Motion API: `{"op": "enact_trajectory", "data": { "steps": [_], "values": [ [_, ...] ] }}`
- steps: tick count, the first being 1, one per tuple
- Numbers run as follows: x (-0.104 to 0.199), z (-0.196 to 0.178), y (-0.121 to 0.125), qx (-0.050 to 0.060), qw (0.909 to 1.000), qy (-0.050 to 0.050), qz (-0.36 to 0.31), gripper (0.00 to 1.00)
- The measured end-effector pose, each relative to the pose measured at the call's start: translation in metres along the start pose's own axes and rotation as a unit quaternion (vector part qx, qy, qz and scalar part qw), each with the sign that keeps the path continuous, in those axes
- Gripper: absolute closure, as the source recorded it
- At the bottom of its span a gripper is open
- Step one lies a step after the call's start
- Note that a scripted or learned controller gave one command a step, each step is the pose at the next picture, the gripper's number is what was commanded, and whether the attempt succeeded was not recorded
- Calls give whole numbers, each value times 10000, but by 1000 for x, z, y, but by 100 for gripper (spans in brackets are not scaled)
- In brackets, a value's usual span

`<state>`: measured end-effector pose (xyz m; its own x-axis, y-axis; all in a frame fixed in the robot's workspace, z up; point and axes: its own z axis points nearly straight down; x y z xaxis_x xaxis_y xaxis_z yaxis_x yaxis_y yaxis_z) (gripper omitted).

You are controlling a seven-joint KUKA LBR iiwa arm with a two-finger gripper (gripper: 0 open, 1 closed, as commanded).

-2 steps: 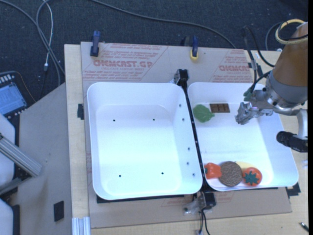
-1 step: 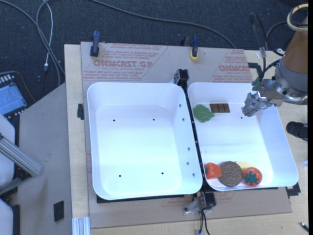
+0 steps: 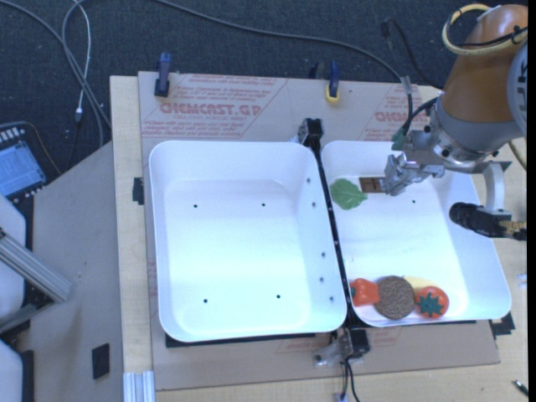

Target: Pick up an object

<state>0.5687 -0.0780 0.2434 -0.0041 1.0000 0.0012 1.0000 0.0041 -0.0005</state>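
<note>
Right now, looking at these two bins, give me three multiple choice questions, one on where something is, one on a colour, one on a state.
1. Where do the toy foods lie?
A. Left bin
B. Right bin
C. On the cardboard

2. What colour is the leaf-shaped piece by the divider?
A. Green
B. Blue
C. Purple

3. Where is the claw?
A. Over the left bin
B. Over the right bin's far part
C. Off the bench

Answers: 1 B, the brown patty and the pieces beside it sit in the right bin. 2 A, the leaf is green. 3 B, the claw hangs there, beside the leaf.
</note>
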Motion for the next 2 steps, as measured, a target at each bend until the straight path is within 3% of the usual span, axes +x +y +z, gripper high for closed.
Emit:
{"op": "enact_trajectory", "data": {
  "steps": [2],
  "values": [
    [91,20,35,0,10000,-2,7,100]
  ]
}}
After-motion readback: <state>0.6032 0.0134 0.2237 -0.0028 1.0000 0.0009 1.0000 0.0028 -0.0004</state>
